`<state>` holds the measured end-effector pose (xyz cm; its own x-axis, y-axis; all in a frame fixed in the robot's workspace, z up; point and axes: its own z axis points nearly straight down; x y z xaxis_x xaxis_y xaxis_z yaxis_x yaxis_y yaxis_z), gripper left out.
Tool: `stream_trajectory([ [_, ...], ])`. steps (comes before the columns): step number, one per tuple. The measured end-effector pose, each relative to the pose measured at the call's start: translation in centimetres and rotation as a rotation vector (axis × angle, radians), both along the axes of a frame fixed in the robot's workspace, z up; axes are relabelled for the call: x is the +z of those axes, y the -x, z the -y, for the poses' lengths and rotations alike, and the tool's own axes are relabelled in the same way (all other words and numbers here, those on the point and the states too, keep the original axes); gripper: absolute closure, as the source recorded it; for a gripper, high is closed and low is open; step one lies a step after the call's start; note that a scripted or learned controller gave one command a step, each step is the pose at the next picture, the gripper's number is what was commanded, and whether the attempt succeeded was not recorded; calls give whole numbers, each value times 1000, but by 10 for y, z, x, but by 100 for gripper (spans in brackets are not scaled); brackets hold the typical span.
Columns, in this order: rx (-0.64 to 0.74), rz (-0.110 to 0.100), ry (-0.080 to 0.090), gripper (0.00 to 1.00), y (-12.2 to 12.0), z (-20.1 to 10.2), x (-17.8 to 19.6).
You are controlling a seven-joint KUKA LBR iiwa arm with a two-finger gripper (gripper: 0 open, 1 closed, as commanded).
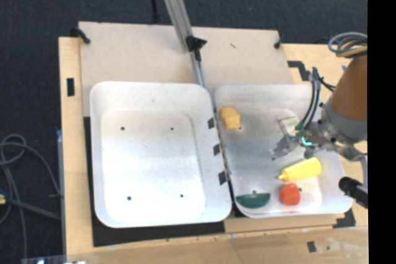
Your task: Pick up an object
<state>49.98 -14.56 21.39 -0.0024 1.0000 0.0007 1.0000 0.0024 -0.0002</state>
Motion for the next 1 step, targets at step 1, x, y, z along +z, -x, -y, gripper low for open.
stream_trajectory([
  [1, -2, 4, 1, 0, -1, 0, 1],
])
